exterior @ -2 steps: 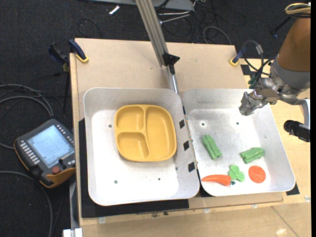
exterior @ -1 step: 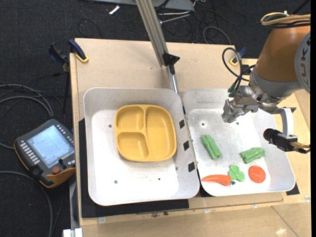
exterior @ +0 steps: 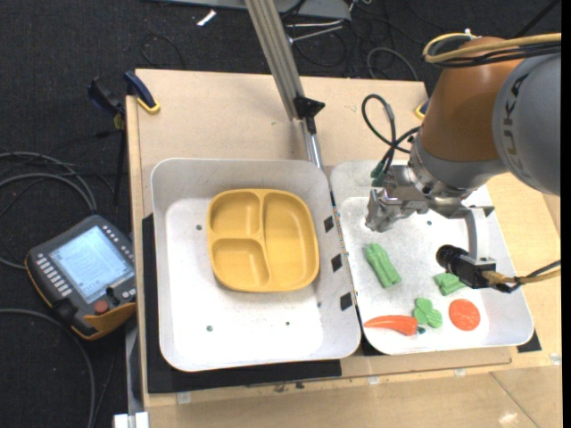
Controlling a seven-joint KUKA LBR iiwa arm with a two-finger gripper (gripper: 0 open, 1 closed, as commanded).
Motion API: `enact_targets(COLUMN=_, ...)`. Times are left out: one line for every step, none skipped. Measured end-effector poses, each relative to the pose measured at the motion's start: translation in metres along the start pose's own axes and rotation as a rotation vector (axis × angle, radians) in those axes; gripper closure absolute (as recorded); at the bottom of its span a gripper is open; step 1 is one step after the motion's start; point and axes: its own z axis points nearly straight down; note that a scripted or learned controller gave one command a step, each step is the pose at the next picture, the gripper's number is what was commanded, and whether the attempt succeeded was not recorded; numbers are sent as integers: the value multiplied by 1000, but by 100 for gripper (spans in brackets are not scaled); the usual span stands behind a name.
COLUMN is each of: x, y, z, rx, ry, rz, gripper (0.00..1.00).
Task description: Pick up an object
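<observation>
Along the lower edge of the right bin, at the lower right of the frame, lie an orange carrot-like piece, a small green leafy piece just beside it, and a red round slice. Slightly higher sits a green block, touching a black cylindrical fitting. A long green vegetable lies tilted near the bin's middle. Just above it hangs the hand; nothing shows between its fingers, and whether they are apart or together I cannot tell. In the left bin, centre of the frame, rests a yellow divided tray. Both bins sit on the desk. At far left, a pendant lies on the floor.
</observation>
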Motion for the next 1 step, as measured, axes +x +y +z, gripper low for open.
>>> enact_targets(x=55, y=-20, z=12, rx=1, ry=-1, rz=0, gripper=100)
